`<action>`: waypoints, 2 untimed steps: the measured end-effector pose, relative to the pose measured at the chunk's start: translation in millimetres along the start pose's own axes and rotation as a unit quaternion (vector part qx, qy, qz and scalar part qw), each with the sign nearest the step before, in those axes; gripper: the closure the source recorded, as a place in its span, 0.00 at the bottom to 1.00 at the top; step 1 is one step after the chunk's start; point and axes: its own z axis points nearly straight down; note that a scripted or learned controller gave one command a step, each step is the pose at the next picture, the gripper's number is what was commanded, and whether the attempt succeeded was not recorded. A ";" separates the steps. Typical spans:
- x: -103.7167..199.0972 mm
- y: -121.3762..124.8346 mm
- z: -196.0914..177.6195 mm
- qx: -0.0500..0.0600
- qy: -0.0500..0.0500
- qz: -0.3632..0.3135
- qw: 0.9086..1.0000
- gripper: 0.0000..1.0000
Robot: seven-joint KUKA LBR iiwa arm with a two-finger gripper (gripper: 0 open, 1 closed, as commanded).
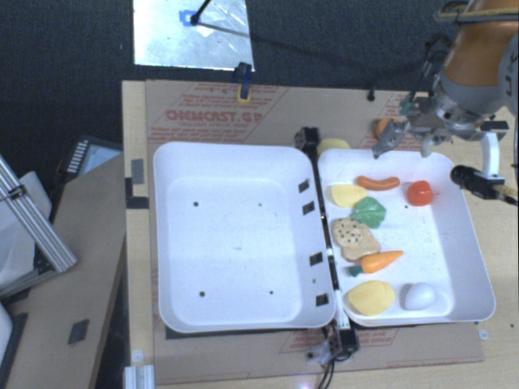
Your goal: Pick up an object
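**Hand above the right bin's far edge, toys lying below**

The arm [478,47] comes in from the right, its orange band high in the corner. The hand [409,136] sits over the far rim of the right bin [470,250], with one dark finger [388,138] angled down toward the left. Nothing can be seen between the fingers; whether they are spread or closed I cannot tell from this angle. Just beside that finger, outside the bin, a small orange thing [381,125] shows on the bench [211,116].

Inside the right bin the toys lie loose. A sausage [378,183] rests near the far wall, closest to the hand, and a tomato [419,193] sits to its right. A yellow slice [347,194] lies by the divider, touching a green leaf [370,211]. Below them a cookie [354,237] touches a carrot [381,260] that points right. At the near wall a lemon [371,297] and a white egg [419,296] lie just beside each other. A pale yellow ball [333,145] sits on the bench just behind the far rim, next to the black hinge.

The left bin [235,233] stands beside the right one, joined by black clips. A silver sheet [193,21] lies beyond the bench at the far left.
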 end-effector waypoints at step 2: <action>10.5 11.0 169.3 0.002 0.001 -0.002 1.000 0.00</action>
